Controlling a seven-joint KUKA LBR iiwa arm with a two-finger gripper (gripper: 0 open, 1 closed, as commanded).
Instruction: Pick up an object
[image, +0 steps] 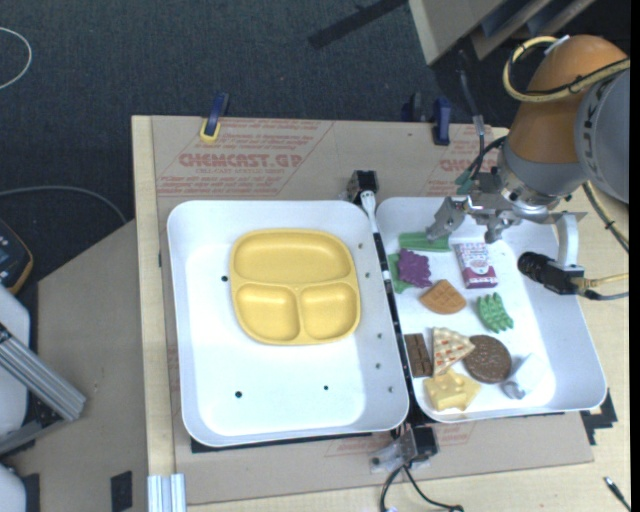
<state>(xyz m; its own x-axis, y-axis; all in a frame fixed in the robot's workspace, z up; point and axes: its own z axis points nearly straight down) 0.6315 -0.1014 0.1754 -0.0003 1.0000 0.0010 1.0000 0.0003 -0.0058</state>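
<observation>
The right white bin (570, 350) holds several toy foods: purple grapes (413, 268), a green flat piece (420, 242), a red-and-white carton (476, 264), a tan cookie (443, 297), a green leafy piece (494, 312), a pizza slice (451, 346), a chocolate bar (418, 354), a brown round cookie (488, 359) and a yellow cheese block (452, 391). My gripper (467, 225) hangs over the bin's far edge, between the green piece and the carton. Its fingers are spread apart and nothing sits between them.
The left white bin (200, 330) carries a yellow three-part divided plate (295, 284). A black divider bar (385, 290) runs between the bins. Clamps (211, 118) grip the bench's far edge. A black cable fitting (548, 272) lies over the right bin's far right.
</observation>
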